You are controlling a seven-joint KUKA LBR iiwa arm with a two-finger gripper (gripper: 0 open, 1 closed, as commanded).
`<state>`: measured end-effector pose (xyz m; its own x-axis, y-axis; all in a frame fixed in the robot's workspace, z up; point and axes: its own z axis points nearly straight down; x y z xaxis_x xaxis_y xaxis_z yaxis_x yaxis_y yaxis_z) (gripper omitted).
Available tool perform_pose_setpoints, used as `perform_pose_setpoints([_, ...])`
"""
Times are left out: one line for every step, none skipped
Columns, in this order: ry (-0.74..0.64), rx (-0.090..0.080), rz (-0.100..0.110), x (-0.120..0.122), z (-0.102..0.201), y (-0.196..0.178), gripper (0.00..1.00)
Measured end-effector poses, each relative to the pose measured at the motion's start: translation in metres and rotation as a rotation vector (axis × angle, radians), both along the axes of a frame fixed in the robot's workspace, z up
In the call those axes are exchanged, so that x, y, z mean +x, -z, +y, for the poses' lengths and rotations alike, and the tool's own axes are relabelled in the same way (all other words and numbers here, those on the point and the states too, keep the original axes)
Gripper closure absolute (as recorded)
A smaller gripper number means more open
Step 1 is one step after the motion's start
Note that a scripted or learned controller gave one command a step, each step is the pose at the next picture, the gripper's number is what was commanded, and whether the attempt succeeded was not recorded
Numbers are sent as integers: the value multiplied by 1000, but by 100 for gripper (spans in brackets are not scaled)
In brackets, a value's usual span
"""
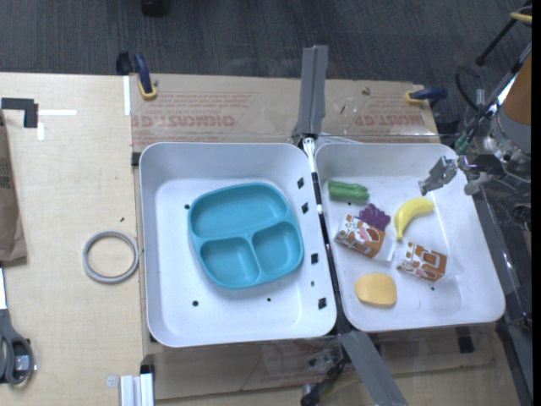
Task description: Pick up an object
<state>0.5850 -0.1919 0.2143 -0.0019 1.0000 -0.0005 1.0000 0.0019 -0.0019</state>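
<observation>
Two white bins are set side by side on a bench (68, 184).

Left bin (161, 252): one blue tray (245, 235) with three compartments is laid flat near the middle, slightly turned.

Right bin (473, 260): six items are held.
- Green pepper (348, 191): laid near the far left corner, close to the dividing wall.
- Purple grapes (374, 217): placed just below the pepper, touching the upper edge of the first carton.
- Carton (360, 236), white and brown: laid flat, tilted, left of centre.
- Second carton (422, 262), same print: laid flat to the right of the first, apart from it.
- Banana (412, 213): curved, placed above the second carton, near the bin's centre right.
- Orange piece (375, 290), rounded and flat: placed nearest the front, below both cartons.

Gripper (440, 174): seen over the far right part of the right bin, above and to the right of the banana, reaching in from the right. Nothing is seen between its fingers; whether they are spread or closed cannot be told.

Outside the bins: a grey ring (111, 255) is laid on the bench to the left of the left bin; scissors (14, 353) are seen at the lower left edge. Two clamps (142, 76) with yellow tips are fixed at the far edge of a cardboard sheet (220, 112) behind the bins.
</observation>
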Motion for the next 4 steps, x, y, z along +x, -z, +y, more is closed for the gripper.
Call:
perform_pose_setpoints([68,1,2,-37,75,84,0])
perform_pose_setpoints([-233,-1,-3,17,87,122,0])
perform_pose_setpoints([-230,-1,-3,17,86,113,100])
perform_pose_setpoints([-230,-1,-3,17,86,113,0])
